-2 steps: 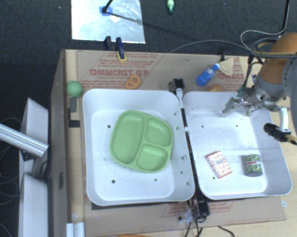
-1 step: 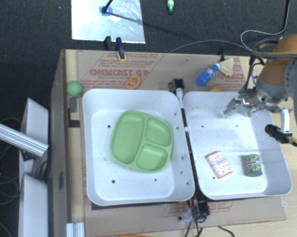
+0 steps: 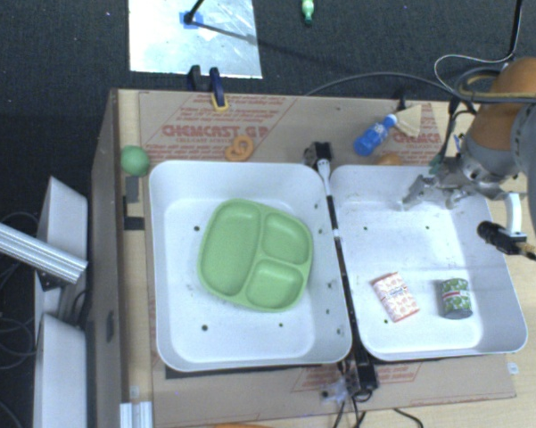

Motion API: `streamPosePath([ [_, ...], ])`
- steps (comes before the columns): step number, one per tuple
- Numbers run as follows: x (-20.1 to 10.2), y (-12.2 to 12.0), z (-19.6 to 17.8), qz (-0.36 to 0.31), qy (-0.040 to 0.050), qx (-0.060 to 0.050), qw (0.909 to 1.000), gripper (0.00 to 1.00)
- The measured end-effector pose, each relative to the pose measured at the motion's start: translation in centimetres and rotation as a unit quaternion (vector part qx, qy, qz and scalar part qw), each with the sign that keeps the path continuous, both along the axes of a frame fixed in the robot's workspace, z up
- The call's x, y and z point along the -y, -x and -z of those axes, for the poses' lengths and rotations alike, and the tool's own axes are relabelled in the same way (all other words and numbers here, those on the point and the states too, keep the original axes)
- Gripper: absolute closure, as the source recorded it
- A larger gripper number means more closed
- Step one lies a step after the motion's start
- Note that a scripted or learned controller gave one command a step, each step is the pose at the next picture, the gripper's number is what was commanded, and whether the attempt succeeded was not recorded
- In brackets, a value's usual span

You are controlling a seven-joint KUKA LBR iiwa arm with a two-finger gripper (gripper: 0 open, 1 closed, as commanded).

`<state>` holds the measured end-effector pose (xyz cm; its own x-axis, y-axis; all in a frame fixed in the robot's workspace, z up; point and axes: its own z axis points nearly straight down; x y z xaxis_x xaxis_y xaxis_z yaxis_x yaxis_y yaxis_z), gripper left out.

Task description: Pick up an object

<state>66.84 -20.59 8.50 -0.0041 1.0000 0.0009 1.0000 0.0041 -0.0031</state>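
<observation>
Smooth green plastic divided plate

Hand low, arm bent

A dark, speckled carpet floor is seen around the bench. A shiny silver sheet is laid flat on it at the top, with a small blue piece on it, and a small green bottle-like item lies to its right. The bench top is covered by a brown cardboard sheet printed in red. A pale metal frame is seen at the left. Even, soft lighting is cast throughout.
</observation>
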Motion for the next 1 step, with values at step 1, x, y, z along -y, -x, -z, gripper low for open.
streamPosePath([
  [1,0.03,1.24,-0.01,0.001,0.0011,0.003,1.0000,0.00],
])
